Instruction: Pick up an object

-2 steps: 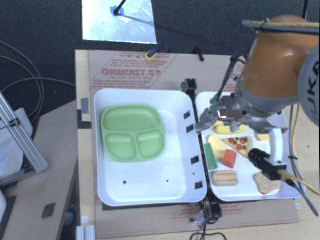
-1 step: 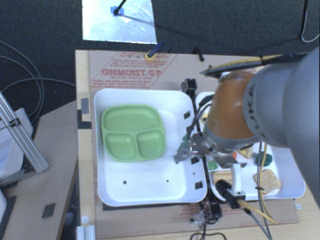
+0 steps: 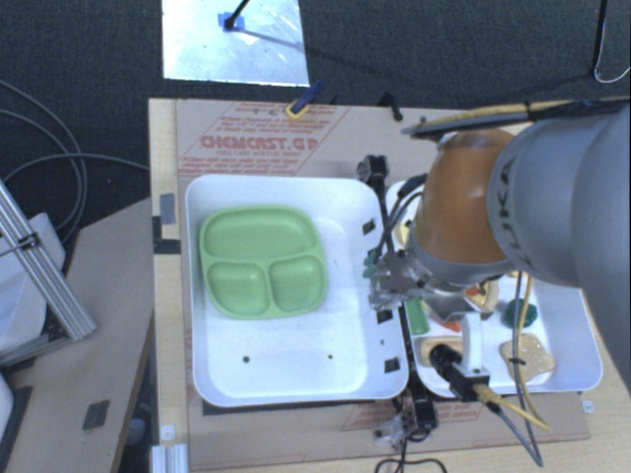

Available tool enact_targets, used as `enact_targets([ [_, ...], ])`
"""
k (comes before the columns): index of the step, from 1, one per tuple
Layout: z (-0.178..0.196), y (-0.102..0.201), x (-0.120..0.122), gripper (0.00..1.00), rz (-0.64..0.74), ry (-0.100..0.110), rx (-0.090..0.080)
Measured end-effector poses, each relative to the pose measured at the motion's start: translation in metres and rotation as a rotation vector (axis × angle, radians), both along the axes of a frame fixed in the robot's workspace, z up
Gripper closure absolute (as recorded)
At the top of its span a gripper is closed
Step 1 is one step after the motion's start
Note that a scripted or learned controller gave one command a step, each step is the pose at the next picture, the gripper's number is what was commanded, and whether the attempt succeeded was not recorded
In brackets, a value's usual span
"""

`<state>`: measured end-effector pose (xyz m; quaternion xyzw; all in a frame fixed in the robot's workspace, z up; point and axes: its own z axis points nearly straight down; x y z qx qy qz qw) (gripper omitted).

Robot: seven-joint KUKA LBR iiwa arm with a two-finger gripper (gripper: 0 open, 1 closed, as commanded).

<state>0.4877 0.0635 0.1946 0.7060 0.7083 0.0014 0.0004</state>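
The grey arm with its orange band (image 3: 458, 205) reaches in from the right and covers most of the right bin (image 3: 592, 363). Its gripper (image 3: 394, 286) hangs low at that bin's left edge, beside the divider between the bins. Just under it lies a small green object (image 3: 417, 316). A red piece (image 3: 483, 292), a teal object (image 3: 521, 313) and a tan flat object (image 3: 529, 355) lie further right in the same bin. The arm hides whatever else lies there.
The left bin (image 3: 286, 368) holds a green divided plate (image 3: 263, 261) in its upper half. Cables and a yellow hose (image 3: 513, 412) trail from the arm over the right bin's front edge. A cardboard sheet (image 3: 258, 138) lies under both bins.
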Motion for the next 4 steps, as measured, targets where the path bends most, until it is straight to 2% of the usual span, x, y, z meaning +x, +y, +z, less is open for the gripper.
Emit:
enact_targets([
  [1, 0.097, 0.032, 0.000, 1.00, 0.005, -0.006, 0.001],
  [2, 0.007, 0.036, 0.000, 1.00, -0.003, 0.008, -0.002],
  [3, -0.110, 0.083, 0.035, 1.00, 0.002, -0.009, 0.001],
  [4, -0.071, 0.062, 0.143, 1.00, 0.001, -0.010, -0.001],
])
